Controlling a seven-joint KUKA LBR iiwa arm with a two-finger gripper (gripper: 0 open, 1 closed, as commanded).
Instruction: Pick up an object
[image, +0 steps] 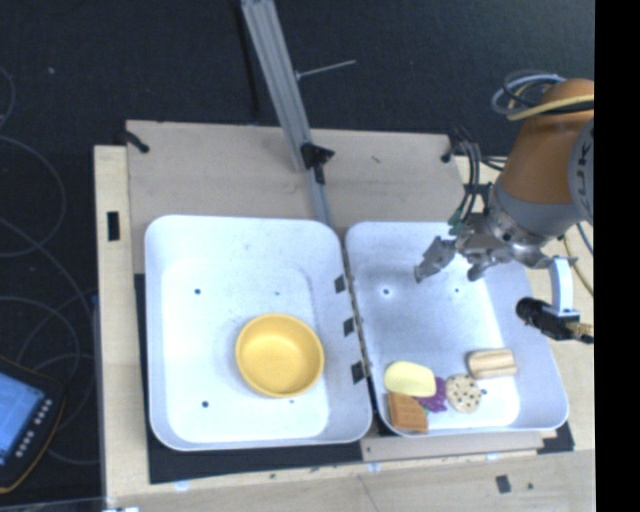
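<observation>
Camera view: the gripper (455, 262) is seen spread open and empty above the right bin (530, 400); crowded items could be nudged, spoiling any grasp.

Glossy, seemingly plastic yellow bowl (279, 354)

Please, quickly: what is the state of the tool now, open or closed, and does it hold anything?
Tool: open, holding nothing, above the right bin.
</observation>
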